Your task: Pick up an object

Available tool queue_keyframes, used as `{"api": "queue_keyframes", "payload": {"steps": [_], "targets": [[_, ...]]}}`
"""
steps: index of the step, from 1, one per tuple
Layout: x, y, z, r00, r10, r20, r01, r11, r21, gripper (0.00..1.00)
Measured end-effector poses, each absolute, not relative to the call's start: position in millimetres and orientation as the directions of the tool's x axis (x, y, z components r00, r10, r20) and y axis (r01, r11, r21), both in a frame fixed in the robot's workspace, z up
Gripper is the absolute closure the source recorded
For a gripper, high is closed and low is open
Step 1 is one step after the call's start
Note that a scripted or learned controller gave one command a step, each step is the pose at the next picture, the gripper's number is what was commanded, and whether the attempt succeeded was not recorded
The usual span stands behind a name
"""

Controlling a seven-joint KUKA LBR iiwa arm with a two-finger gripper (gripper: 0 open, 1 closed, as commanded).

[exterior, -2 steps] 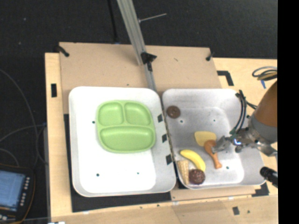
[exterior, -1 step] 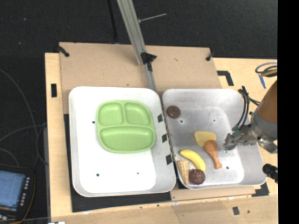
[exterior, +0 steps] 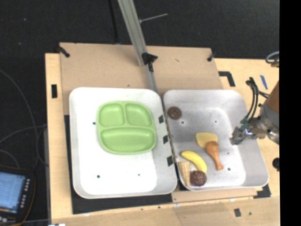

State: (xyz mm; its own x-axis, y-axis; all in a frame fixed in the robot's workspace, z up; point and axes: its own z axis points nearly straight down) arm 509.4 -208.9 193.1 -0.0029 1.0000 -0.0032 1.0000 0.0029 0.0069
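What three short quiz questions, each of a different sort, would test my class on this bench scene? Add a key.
1. True or false: the green divided plate lies in the left bin.
2. Multiple choice: which item lies nearest the right bin's front left corner? A) brown round disc B) dark round cookie C) yellow slice
3. Fill in: the chicken drumstick lies just to the camera view's right of the ______.

Key: 1 true; 2 B; 3 banana. The hand is over the right bin's right side, apart from the food.
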Motion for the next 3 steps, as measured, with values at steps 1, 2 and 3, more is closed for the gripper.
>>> {"api": "queue_keyframes", "payload": {"steps": [1,2,3], "targets": [[511.4,-210.7,247.5,-0.003,1.000,-0.004,1.000,0.003,0.008,1.00],[526.2,-158.4,238.4,-0.007,1.000,0.001,1.000,0.007,0.002,1.00],[536.8,-104.5,229.2,-0.007,1.000,0.001,1.000,0.007,0.001,1.00]]}}
